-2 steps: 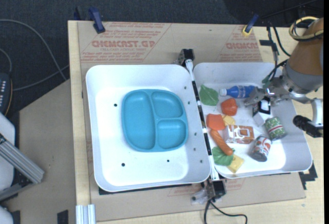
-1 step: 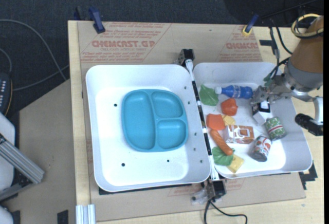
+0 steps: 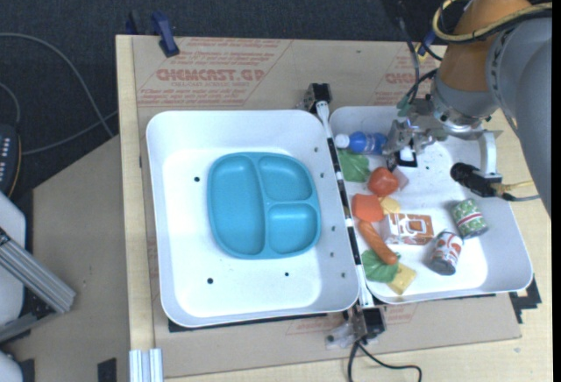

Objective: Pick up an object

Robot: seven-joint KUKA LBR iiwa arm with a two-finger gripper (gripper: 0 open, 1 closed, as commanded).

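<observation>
**Gripper over far end of right bin: grasp state unreadable**

The arm [image 3: 513,56] is reaching in from the right, and the gripper [image 3: 408,146] is hanging over the far part of the right bin [image 3: 517,271]. I cannot tell from here whether it is clenched or released.

All the loose objects are lying in that right bin. A blue-capped bottle [image 3: 361,142] is lying just left of the gripper, and a green piece [image 3: 355,166] is sitting beside the bottle against the bin's left wall. A red-orange piece [image 3: 384,181] is lying closest to the gripper, just on its near side. Nearer the front an orange carrot [image 3: 375,236], a small carton [image 3: 410,228] and a yellow piece [image 3: 401,279] are crowding together. Two cans are lying further right, the green can [image 3: 469,218] and the red can [image 3: 444,252]. The left bin [image 3: 175,144] is holding a blue divided plate [image 3: 263,203].
</observation>
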